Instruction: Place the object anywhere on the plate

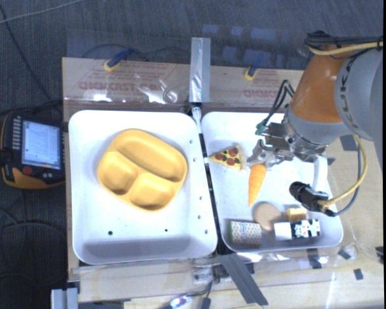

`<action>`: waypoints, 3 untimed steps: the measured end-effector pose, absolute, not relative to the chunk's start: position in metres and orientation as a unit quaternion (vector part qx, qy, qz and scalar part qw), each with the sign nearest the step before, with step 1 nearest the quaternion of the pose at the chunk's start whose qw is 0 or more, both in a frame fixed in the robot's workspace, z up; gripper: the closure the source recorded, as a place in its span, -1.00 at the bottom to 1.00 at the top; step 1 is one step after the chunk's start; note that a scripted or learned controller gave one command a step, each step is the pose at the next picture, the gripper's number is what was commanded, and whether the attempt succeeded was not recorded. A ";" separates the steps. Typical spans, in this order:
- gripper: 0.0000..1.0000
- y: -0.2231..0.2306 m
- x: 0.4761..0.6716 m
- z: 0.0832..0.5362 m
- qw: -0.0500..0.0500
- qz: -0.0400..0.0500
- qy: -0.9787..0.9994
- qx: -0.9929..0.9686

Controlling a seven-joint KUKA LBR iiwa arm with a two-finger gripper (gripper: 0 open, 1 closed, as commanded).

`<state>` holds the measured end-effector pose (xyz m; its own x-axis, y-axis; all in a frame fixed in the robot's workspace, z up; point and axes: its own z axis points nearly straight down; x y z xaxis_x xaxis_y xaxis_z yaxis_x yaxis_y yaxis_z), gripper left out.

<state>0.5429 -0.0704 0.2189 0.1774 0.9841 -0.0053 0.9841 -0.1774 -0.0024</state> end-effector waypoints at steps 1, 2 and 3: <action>1.00 -0.013 0.574 0.205 -0.001 -0.003 0.634 0.774; 1.00 0.087 0.581 0.182 -0.001 -0.003 0.623 0.782; -1.00 0.086 0.581 0.182 -0.001 -0.003 0.623 0.783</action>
